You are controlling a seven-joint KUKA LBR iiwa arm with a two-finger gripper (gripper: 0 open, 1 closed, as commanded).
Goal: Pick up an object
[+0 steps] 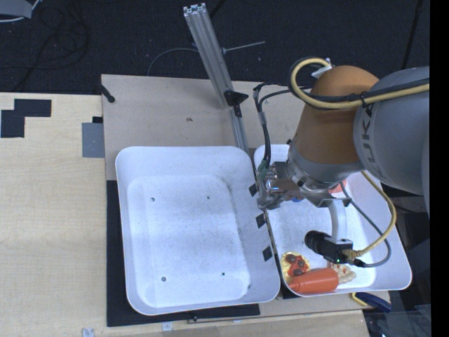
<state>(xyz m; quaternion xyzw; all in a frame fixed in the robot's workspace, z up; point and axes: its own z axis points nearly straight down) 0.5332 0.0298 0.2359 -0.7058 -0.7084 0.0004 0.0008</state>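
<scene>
Looking at the gripper (270, 188), we place it over the right bin (396, 276), close to that bin's wall on the side facing the left bin (133, 167). We cannot tell whether it is spread or pressed together, since the wrist crowds its tip from this angle, and nothing shows pinched in it. The thing we judge most worth going for is the orange cylinder (313, 281). It lies well apart from the gripper, toward the bottom of the view and somewhat to the right of it, in the bin's near corner. Its long axis runs nearly across the view, left to right, so it lies broadside to a line drawn from the gripper. On the gripper's side of the cylinder, touching or almost touching it, sits a small yellow-and-red piece (295, 262). At the cylinder's end farther from the gripper a pale piece (346, 275) rests against it. We cannot tell what either is. We judge that the coming move turns on this offset: the gripper has to leave the wall it hugs, travel toward the near corner, and close across the cylinder's short width rather than along its length. The yellow-and-red piece lies first in that path and could be nudged or taken instead.
</scene>
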